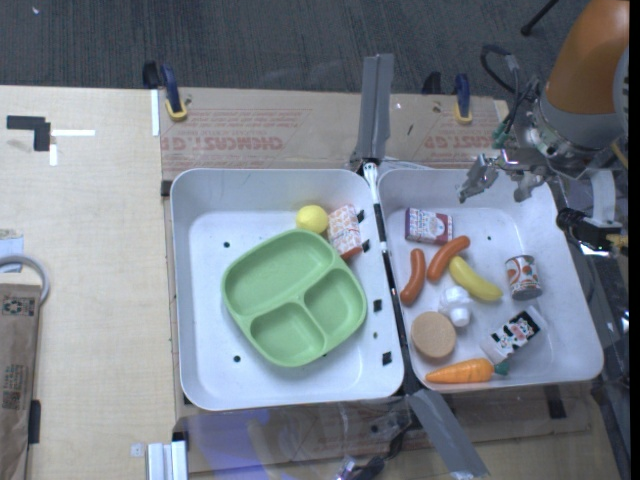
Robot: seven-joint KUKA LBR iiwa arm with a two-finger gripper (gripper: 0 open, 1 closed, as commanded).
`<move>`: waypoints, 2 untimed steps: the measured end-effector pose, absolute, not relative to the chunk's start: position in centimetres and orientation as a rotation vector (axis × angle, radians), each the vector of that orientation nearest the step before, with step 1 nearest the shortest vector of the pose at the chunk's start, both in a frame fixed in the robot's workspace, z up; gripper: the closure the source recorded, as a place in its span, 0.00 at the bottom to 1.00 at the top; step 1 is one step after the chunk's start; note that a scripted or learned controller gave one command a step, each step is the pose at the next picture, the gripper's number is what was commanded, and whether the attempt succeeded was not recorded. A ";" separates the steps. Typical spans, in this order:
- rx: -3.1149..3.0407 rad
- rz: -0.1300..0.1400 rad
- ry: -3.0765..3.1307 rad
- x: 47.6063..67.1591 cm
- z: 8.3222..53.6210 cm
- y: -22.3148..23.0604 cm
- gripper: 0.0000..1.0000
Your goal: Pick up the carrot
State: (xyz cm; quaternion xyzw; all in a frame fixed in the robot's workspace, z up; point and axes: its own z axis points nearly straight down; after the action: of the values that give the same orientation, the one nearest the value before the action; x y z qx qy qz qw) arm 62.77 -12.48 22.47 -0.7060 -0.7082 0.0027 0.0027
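- carrot (461,372): lying flat along the near wall of the right bin (560,373), thick end left, green stub at the right end. Nothing is gripping it.
- Just above its left end: round tan disc (434,335), close to the carrot, possibly touching (hard to tell).
- Right of the green stub: small black-and-white carton (514,332), tilted, near the carrot tip.
- Above the disc: white lumpy item (457,305), then a banana (473,279) lying diagonally.
- Two sausages: one (412,275) upright-ish by the bin's left wall, the other (447,258) angled, touching or just beside the banana's upper end.
- Red-and-white box (428,226) at the far side of the bin; can (521,276) on its side toward the right wall.
- gripper (501,179): up at the far right corner of the right bin, well apart from the carrot. Fingers spread, jaws released, nothing between them, not touching any item.
- Left bin (195,298): green divided plate (293,299), lemon (312,218) and a small carton (344,231) just beyond its far edge.
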 end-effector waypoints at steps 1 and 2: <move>-2.180 0.005 -2.257 60.1 8.9 -11.6 0.00; -2.103 0.004 -2.329 65.9 9.0 -19.2 0.00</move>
State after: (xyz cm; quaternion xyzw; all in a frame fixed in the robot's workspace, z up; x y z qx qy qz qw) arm 65.85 -19.17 8.96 -0.6702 -0.7422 0.0013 0.0015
